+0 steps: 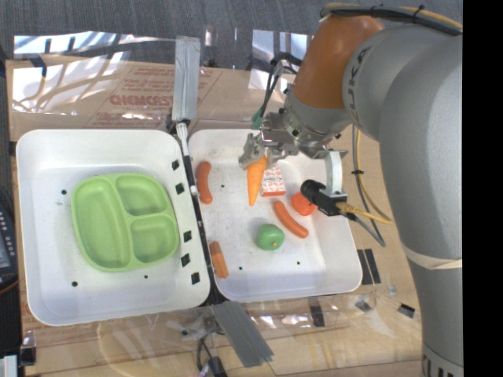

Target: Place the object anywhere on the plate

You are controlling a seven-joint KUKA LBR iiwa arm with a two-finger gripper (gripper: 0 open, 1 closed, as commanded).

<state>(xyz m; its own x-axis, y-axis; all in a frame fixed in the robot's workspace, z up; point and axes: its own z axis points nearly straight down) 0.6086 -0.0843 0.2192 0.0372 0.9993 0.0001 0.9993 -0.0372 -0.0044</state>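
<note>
Hanging over the upper middle of the right bin (236, 281), the gripper (257, 157) is seen pinching the top of an orange carrot (255, 181), and the green plate (124, 221) is kept in the left bin (39, 289).

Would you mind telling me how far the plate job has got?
Done: nothing lies on the green plate in the left bin. In hand: the gripper is at the carrot in the right bin, apparently pinching its top. Left: carrying it to the plate.
</note>
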